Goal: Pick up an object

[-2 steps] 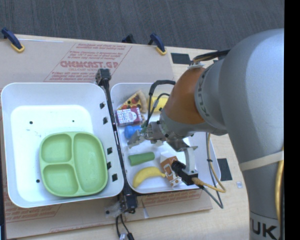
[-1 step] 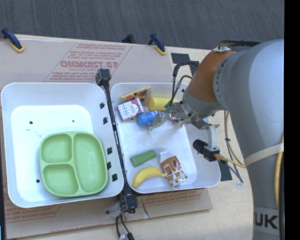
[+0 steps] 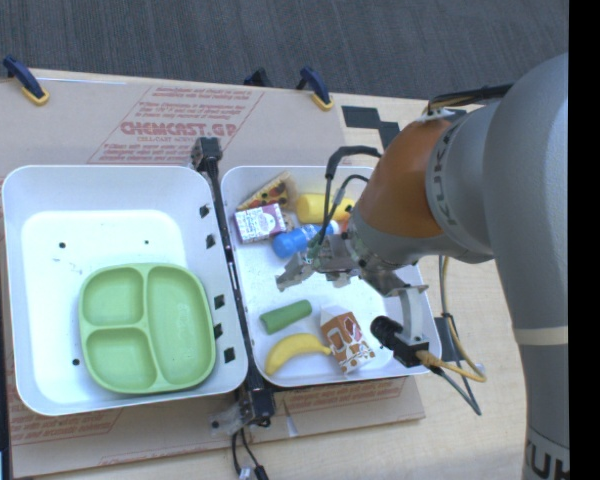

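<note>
Cardboard-covered desk, two white bins. Hand low in right bin, spread unclear; cucumber just below, unlifted. Nothing picked.

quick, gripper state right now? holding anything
Gripper: cannot be told; it hangs low over the right bin, above the green cucumber.

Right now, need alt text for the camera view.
A grey robot arm reaches from the right, its claw low over the right bin, above a cucumber, banana and small cartons. The left bin holds a green divided plate.
</note>
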`<state>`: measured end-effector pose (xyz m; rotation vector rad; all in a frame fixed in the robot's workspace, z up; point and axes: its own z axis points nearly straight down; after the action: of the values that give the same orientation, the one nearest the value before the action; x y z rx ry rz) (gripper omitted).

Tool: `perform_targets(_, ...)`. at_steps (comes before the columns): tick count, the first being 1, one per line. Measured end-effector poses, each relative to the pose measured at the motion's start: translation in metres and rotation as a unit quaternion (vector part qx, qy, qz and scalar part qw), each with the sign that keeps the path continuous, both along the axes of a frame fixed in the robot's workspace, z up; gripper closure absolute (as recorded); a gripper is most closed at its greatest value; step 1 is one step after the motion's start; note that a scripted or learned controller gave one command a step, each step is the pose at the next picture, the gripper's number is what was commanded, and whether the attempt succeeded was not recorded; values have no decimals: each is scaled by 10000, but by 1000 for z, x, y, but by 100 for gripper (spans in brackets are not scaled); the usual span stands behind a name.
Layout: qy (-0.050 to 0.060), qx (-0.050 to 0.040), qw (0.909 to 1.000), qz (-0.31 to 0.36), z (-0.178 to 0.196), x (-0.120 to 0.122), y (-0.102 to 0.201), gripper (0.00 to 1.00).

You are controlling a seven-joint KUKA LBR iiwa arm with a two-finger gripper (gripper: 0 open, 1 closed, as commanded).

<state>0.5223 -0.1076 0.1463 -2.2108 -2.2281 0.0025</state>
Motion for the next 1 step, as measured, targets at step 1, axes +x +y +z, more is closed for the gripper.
perform_targets(1, 10, 4, 10000, -2, -55, -47, 17, 0)
